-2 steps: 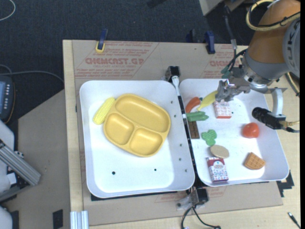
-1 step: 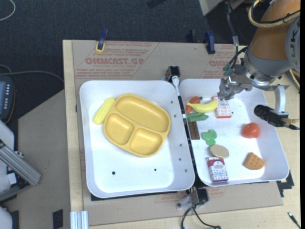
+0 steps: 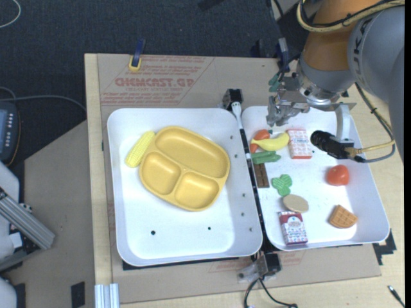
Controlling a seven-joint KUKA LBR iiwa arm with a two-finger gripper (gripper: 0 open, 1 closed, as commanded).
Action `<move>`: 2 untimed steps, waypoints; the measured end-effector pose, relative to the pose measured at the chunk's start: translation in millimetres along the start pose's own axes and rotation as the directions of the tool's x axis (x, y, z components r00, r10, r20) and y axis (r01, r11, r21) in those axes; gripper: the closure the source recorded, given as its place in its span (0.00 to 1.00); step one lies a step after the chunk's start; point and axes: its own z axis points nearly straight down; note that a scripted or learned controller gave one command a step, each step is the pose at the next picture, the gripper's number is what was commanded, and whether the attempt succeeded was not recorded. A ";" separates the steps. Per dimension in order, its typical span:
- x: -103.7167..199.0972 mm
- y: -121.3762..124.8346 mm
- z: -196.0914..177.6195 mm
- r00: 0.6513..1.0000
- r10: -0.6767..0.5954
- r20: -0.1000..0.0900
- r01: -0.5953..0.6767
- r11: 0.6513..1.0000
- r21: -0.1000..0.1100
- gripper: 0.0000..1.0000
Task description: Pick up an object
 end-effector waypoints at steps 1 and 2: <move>49.4 14.4 -11.1 1.000 0.000 -0.001 0.000 1.000 -0.001 1.00; 55.3 34.8 0.5 1.000 0.004 0.002 -0.004 1.000 0.000 1.00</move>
